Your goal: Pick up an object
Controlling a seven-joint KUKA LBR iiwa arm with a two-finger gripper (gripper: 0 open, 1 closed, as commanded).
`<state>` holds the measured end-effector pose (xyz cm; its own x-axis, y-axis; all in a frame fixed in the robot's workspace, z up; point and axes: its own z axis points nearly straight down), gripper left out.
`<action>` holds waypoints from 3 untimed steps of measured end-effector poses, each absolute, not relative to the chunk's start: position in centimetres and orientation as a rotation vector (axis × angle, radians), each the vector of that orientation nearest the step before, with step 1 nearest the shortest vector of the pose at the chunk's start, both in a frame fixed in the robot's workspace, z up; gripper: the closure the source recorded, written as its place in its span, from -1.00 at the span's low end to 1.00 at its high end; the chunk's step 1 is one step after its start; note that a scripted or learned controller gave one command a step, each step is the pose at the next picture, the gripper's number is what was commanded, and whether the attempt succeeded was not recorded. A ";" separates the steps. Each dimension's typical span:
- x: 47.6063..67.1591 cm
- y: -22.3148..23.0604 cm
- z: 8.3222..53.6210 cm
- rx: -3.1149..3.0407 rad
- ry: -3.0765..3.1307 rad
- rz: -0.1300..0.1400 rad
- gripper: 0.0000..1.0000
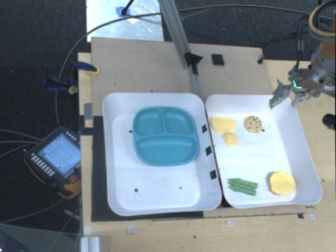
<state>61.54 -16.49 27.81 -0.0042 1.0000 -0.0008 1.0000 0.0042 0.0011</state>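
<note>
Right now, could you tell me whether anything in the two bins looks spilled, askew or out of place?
Nothing stands out. The blue plate lies flat in the left bin; the cookie, beans and yellow pieces lie apart in the right bin.

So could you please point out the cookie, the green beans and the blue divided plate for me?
cookie (pixel 253 124): camera view, centre of its speckled top.
green beans (pixel 242 186): camera view, middle of the bundle.
blue divided plate (pixel 166 150): camera view, floor of its large compartment.
</note>
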 end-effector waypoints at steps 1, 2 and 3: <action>61.6 -16.5 27.9 2.215 2.225 0.002 -1.00; 61.5 -16.3 23.7 2.219 2.224 -0.002 -1.00; 61.5 -16.2 19.6 2.220 2.223 -0.002 -1.00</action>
